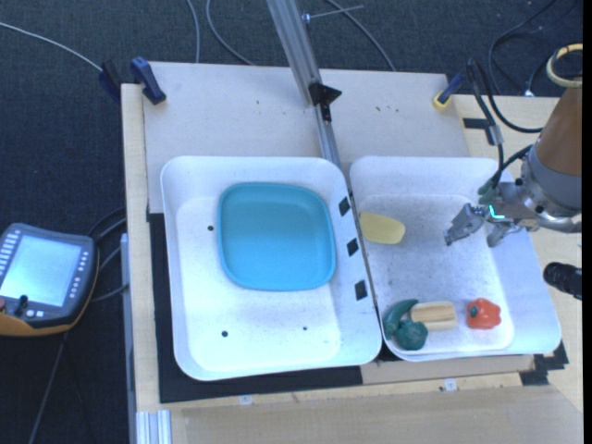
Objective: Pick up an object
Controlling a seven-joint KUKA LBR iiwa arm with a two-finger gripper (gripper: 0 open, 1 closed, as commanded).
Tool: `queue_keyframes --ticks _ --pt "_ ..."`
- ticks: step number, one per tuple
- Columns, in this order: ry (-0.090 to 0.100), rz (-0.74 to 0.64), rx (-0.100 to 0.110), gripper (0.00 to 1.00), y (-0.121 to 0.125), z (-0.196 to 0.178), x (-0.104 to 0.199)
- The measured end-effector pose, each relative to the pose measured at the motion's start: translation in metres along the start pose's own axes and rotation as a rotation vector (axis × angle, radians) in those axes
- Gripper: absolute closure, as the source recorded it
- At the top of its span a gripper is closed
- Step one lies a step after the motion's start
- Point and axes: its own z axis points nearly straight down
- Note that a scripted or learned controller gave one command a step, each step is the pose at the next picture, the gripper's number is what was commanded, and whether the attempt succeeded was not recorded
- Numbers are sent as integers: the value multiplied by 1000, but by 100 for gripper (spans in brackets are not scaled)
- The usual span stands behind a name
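Note:
My gripper (pixel 477 228) hangs over the right part of the right bin (pixel 518 257), open, with nothing between its fingers. A yellow soft piece (pixel 382 228) lies at that bin's left side, well to the left of the gripper. Along the bin's near edge lie a dark green vegetable-shaped toy (pixel 404 323), a tan block (pixel 434 314) touching it, and a red tomato-like toy (pixel 482 314) below the gripper.
The left bin (pixel 190 276) holds a turquoise square plate (pixel 277 235). A metal pole (pixel 305 63) slants down to the divide between the bins. Blue clamps (pixel 148 80) sit at the bench's far corners. A teach pendant (pixel 42 277) lies left of the bench.

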Motion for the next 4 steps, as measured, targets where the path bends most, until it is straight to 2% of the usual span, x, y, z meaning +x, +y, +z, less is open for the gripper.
queue_keyframes --ticks 1,2,3,4 --pt "0 0 0 0 0 0 0" --pt "1 -1 4 0 1 48 9" --pt "0 0 5 0 -9 104 10" --pt "0 0 3 0 -10 134 10"
